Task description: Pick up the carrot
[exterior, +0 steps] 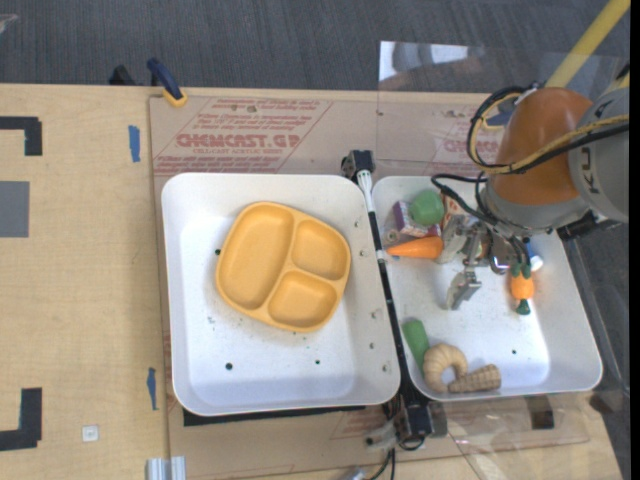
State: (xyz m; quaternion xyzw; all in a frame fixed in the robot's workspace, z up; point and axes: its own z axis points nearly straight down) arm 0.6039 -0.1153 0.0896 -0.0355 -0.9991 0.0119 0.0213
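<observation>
Worktop: we see a light wooden surface across the frame, with a brown cardboard sheet under the bins.
Left bin: we find this shallow white bin at centre frame; it carries a yellow three-compartment plate.
Right bin: we find it just beside the left bin, at right of centre.
Arm: we see its orange band at the upper right, above the right bin's upper edge.
End effector: it hangs over the middle of the right bin; its two metal fingers sit close together with nothing pinched between them.
Carrot: we see it lying on its side in the upper left of the right bin, tip toward the left bin, just left of the end effector and apart from the fingers.
Green and purple toys: clustered just above the carrot.
Small orange toy: right of the end effector.
Croissant: lower part of the right bin, beside a cone-shaped piece.
Green vegetable: just above the croissant.
</observation>
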